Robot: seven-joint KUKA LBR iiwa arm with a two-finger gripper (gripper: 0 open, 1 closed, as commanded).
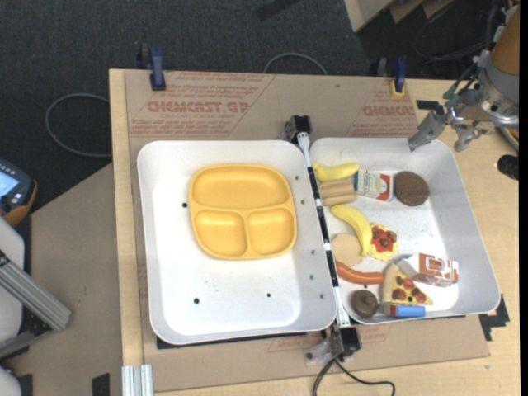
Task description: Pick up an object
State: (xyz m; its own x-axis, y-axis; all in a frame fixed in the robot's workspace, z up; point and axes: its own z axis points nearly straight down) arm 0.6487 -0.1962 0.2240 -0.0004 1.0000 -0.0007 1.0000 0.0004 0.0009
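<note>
**Pick not yet begun: gripper spread and bare above the right bin's far corner**

The gripper [445, 130] is seen at the far right corner of the right bin [477, 246], raised above the rim. Its two fingers are spread apart, and nothing is seen between them. No object has been lifted; the whole of the task is judged to remain.

The candidate objects are all lying in the right bin. A brown round piece [411, 188] lies nearest the gripper, with a small carton [376, 184] just beside it. Two bananas [337, 172] [353, 223] and a wooden cylinder [337, 191] are set along the bin's left wall. A sausage [358, 275], a pizza slice [404, 289] and a dark round piece [363, 303] are crowded at the near end, several touching.

The left bin [157, 246] holds a yellow divided tray [242, 210].

The arm is cut off by the right edge, so its pose cannot be judged. The items at the near end overlap, and their exact outlines are hard to make out. The height of the gripper above the bin cannot be established from this single slanted view.
</note>
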